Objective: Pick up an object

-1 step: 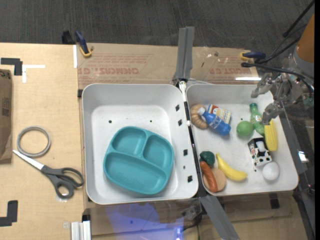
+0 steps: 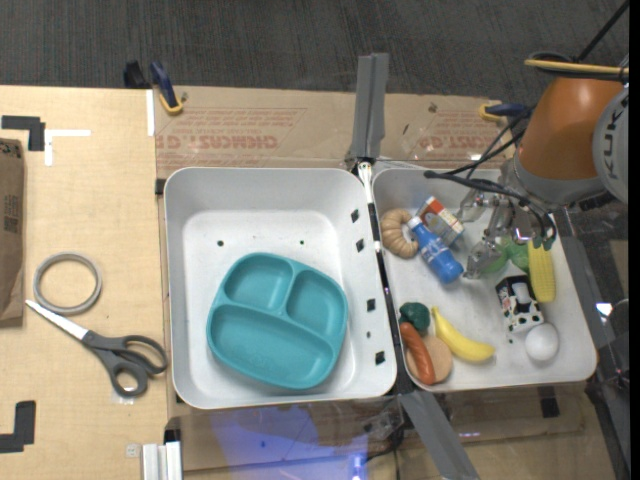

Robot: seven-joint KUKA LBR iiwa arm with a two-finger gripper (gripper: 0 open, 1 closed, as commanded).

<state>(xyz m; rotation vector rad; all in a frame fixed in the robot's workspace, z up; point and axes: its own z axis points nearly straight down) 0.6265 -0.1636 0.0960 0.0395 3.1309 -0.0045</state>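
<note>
Scissors (image 2: 112, 349) beside tape roll (image 2: 67, 281) on bench, clamp (image 2: 165, 85) behind

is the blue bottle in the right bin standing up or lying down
Lying down. The blue bottle rests on its side on the right bin floor, slanting between the croissant-shaped toy and the claw.

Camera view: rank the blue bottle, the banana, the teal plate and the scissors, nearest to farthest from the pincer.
1. Blue bottle, just left of the pincer in the right bin.
2. Banana, toward that bin's near edge.
3. Teal plate, in the left bin.
4. Scissors, on the bench at far left.
</note>
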